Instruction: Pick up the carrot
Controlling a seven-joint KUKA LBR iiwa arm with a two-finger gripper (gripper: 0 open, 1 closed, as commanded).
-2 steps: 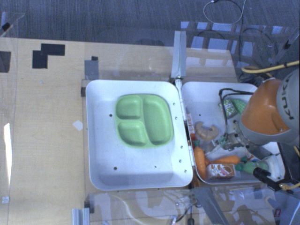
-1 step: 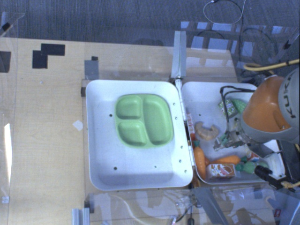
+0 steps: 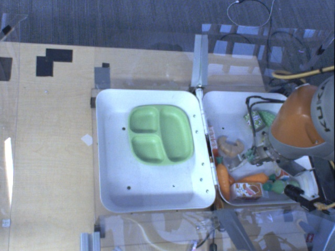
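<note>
Carrot (orange) in right bin

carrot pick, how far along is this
Done: the arm is over the right bin, with the gripper low among the items there. In hand: nothing that can be seen; the carrot lies on the bin floor by the left wall, apart from the gripper, next to a red packet. Left: move over to the carrot, grasp it and lift. The green tray sits in the left bin.
</note>
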